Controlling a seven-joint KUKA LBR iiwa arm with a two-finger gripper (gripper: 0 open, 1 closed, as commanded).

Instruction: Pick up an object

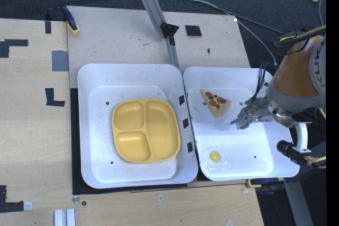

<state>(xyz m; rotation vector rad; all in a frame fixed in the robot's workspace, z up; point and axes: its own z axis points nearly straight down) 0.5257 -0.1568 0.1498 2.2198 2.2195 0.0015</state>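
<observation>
In right bin (259, 137), gripper (239, 122) near pizza slice (215, 102); finger state unclear.

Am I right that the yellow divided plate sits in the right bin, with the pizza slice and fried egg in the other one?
Not quite. The camera view shows the yellow divided plate in the left bin; the pizza slice and fried egg lie in the right bin, where the gripper hovers beside the slice.
</observation>
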